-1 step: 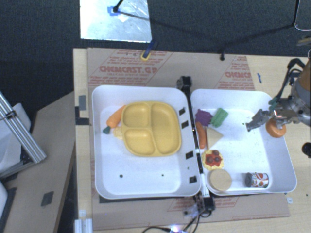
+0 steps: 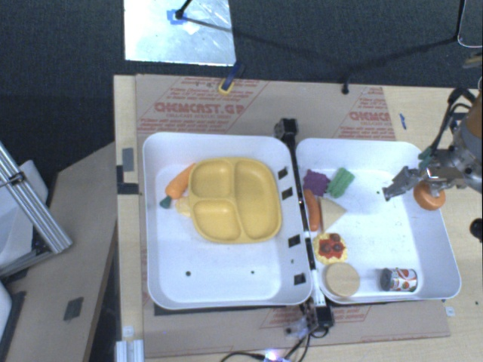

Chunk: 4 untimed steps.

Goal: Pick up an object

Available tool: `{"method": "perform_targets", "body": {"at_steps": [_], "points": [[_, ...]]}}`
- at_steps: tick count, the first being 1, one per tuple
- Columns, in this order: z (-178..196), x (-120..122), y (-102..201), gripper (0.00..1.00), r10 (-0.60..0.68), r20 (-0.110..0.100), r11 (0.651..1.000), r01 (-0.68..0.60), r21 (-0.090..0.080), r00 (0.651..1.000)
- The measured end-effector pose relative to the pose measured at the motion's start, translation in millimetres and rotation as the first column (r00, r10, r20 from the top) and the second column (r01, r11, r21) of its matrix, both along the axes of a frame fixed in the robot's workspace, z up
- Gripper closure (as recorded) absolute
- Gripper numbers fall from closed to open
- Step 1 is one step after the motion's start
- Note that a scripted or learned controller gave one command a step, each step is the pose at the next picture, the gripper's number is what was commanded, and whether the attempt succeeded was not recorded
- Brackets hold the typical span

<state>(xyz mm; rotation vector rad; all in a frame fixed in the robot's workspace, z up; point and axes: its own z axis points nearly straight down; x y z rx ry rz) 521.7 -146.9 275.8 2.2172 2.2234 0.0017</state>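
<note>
here the gripper (image 2: 395, 187) hangs over the right bin's (image 2: 441, 259) upper right part, and i cannot tell its state. nothing shows in its grasp. the nearest candidates lie to its left along the bin's left side: a ribbed green piece (image 2: 341, 182), a knobbly purple cluster (image 2: 316, 181), an orange carrot-like stick (image 2: 313, 210) lying lengthwise along the wall. a small metal can (image 2: 398, 280) lies near the front wall, on its side.
</note>
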Motion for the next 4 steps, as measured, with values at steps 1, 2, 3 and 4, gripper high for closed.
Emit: {"method": "perform_targets", "body": {"at_steps": [1, 2, 3, 4], "points": [[-59, 3, 8, 0.0, 0.0, -0.005, 1.0, 0.0, 0.002, 1.0], [-113, 6, 19, 0.0, -0.002, -0.006, 1.0, 0.002, 0.002, 1.0], [-175, 9, 20, 0.0, -0.002, -0.005, 1.0, 0.002, 0.002, 1.0], [-187, 12, 20, 0.0, -0.003, 0.004, 1.0, 0.003, 0.0, 1.0]]}}
